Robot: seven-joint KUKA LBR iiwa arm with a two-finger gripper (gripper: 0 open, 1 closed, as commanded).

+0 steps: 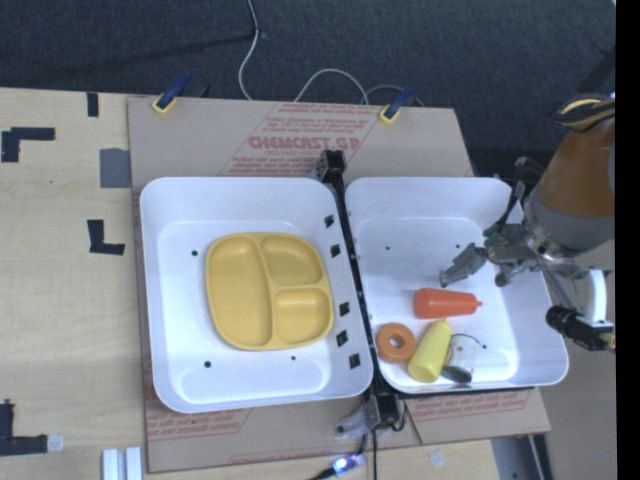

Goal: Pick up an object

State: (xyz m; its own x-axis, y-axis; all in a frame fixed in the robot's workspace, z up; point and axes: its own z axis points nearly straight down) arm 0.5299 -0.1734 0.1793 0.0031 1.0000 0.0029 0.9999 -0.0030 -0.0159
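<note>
Objects (four) (445, 303) lie in right bin (420, 203), one tray (268, 290) left

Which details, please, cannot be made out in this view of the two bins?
- Pincer: too small and blurred to judge its opening, camera view.
- Small grey-and-dark object: partly hidden by the yellow bottle; too blurred to identify.
- Arm: cut off by the right edge.

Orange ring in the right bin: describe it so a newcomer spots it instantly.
Look in the right bin, near its front-left corner by the divider. The orange ring lies flat beside the yellow bottle, below the carrot-shaped piece. It is the one with a hole through its middle.
</note>
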